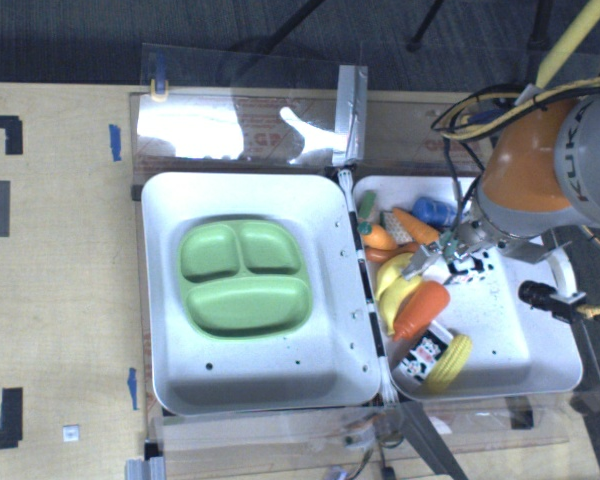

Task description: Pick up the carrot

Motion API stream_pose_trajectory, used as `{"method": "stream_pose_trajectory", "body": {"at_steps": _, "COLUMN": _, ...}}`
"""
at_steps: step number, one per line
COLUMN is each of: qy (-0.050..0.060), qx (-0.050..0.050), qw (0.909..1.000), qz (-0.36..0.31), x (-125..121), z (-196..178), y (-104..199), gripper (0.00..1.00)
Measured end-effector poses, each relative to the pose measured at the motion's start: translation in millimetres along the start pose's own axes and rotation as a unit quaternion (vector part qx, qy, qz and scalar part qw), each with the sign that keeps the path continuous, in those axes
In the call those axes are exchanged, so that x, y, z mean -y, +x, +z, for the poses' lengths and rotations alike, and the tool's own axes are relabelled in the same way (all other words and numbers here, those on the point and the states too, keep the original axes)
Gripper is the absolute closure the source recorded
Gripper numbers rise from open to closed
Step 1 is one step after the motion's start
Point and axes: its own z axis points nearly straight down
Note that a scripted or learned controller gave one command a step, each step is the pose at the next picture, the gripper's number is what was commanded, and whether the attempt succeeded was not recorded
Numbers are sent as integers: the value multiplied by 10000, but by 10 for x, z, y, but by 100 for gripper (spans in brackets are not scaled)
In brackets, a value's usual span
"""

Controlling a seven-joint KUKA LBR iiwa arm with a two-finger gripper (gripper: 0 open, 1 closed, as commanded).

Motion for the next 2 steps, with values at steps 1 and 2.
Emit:
{"method": "stream_pose_trajectory", "body": {"at_steps": 1, "qy": 121, "qx": -76, "qw": 9977, "qz": -661, "x": -164, "z": 45, "y": -199, "gripper": 0}}
{"method": "stream_pose_trajectory", "body": {"at_steps": 2, "qy": 115, "qx": -74, "qw": 9999, "qz": -34, "x": 275, "z": 320, "y": -362, "gripper": 0}}
